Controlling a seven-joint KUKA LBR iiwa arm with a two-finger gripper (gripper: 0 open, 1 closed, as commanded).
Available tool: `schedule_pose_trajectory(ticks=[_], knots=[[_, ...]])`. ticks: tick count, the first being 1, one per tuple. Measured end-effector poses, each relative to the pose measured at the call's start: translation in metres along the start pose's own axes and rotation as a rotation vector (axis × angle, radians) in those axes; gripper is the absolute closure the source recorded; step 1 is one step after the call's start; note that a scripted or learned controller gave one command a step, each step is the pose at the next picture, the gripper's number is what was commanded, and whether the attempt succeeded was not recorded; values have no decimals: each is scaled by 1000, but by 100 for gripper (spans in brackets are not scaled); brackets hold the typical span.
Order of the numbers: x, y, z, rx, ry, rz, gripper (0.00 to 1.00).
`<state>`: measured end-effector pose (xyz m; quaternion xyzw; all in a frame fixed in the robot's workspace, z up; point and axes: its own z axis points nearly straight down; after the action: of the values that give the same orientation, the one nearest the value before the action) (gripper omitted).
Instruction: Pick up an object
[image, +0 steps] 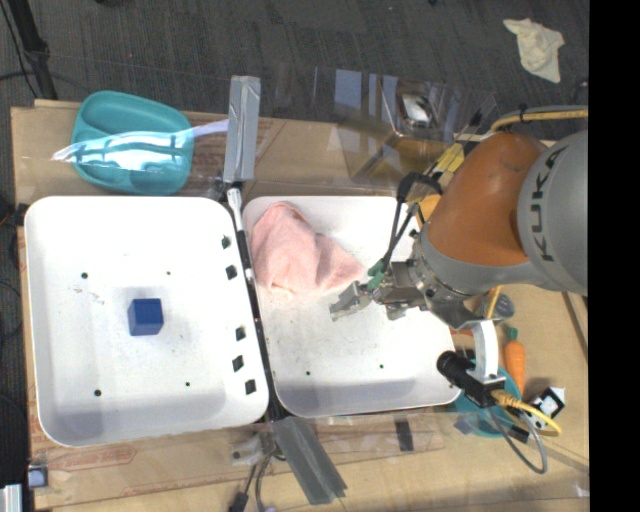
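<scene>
A crumpled pink cloth (295, 252) lies in the back left part of the right bin (330, 385). A small blue cube (146, 316) sits in the left bin (60, 300), left of its middle. My gripper (350, 298) hangs over the right bin's middle, just right of and below the pink cloth's edge, pointing left. Its fingers (342, 305) look apart with nothing between them. The grey arm with the orange band (490, 205) reaches in from the right.
A teal scoop-like container (130, 140) rests on the bench behind the left bin. A small orange carrot-shaped thing (514, 362) and a teal item lie on the bench right of the right bin. A crumpled white cloth (535, 45) is on the floor beyond.
</scene>
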<state>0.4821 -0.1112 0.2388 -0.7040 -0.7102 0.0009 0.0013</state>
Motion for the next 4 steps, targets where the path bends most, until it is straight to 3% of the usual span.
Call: schedule_pose_trajectory(ticks=[1, 2, 3, 4], knots=[[-4, 78, 15, -1, -1, -77, 0], [-32, 110, 39, -1, -1, -46, 0], [-51, 138, 144, -8, -2, -164, 0], [-51, 138, 133, -8, -2, -169, 100]])
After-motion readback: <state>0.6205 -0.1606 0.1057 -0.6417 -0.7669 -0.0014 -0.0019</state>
